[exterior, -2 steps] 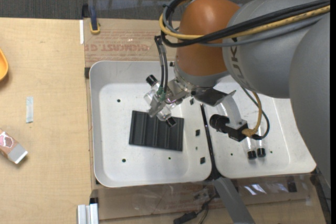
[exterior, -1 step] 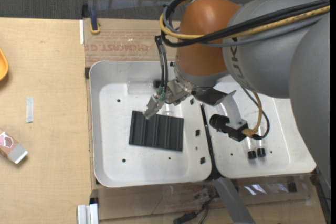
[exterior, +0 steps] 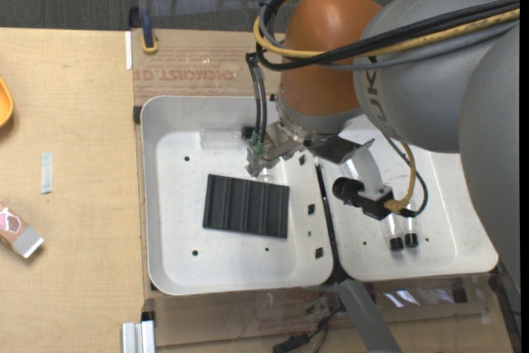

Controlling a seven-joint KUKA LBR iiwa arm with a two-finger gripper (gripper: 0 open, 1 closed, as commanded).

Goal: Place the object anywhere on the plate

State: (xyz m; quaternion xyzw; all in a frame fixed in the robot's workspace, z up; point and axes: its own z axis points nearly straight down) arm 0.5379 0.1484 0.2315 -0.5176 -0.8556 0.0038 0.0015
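Gripper (exterior: pixel 261 164) poised over the left bin (exterior: pixel 165 202), its opening and any load not discernible, just above the upper right corner of the dark ribbed plate (exterior: pixel 246 206), whose long axis runs left to right below it.

Two bins sit side by side on the worktop (exterior: pixel 66 112). The ridged plate (exterior: pixel 246 205) lies flat in the left bin (exterior: pixel 165 244). The gripper (exterior: pixel 261 161) hangs just behind the plate. The right bin (exterior: pixel 446 252) lies under the arm (exterior: pixel 397 54).
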